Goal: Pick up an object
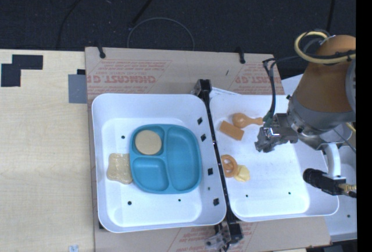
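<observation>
Although several candidates lie within reach, no object is yet lifted: the right-hand shallow white bin (290, 201) carries an orange wedge-shaped block (231, 130), a tan spoon-like piece (245, 121) just beyond it, and a pretzel-shaped brown toy (228, 164) touching a pale yellow lump (242, 173) nearer the divider. Above the bin's middle the dark two-finger tool (265, 144) hangs just beside the orange block and spoon-like piece, to their right, with nothing visible between its tips; whether it stands apart or together cannot be told from this slant. Behind it, the grey arm with its orange band (328, 85) enters from the right. To the left, the second white bin (107, 210) bears a blue three-compartment plastic tray (180, 158) with a round tan disc (147, 142) in its upper-left compartment, and a pale waffle-like slab (119, 168) touching the tray's left edge. Both bins rest on the cardboard-covered worktop (145, 73). As a judgement, the task stands at approach: selection, descent, closure and lift all remain.
</observation>
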`<state>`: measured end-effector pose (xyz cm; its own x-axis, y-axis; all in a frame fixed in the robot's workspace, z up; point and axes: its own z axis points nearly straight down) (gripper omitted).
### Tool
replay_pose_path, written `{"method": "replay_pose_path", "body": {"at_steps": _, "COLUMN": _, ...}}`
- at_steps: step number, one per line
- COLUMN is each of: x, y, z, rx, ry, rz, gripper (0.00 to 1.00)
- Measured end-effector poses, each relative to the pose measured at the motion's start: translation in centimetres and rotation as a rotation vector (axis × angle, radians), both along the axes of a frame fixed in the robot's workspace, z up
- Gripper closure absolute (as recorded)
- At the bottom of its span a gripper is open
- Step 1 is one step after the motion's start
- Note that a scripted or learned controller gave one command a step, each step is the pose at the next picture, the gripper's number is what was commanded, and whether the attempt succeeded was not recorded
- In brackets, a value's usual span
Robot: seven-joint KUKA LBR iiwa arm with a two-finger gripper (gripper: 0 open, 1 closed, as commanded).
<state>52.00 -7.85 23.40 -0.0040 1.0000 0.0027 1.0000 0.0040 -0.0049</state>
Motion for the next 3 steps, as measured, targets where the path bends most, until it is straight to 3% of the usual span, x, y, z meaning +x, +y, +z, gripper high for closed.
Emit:
{"method": "replay_pose_path", "body": {"at_steps": 1, "x": 2.2, "y": 5.1, "z": -0.2, "rx": 0.0, "ry": -0.003, "rz": 0.001, "gripper": 1.0}}
{"method": "replay_pose_path", "body": {"at_steps": 2, "x": 3.4, "y": 10.3, "z": -1.4, "rx": -0.002, "ry": -0.002, "rz": -0.001, "gripper": 1.0}}
{"method": "replay_pose_path", "body": {"at_steps": 3, "x": 4.1, "y": 15.3, "z": -0.3, "rx": -0.001, "ry": -0.003, "rz": 0.0, "gripper": 1.0}}
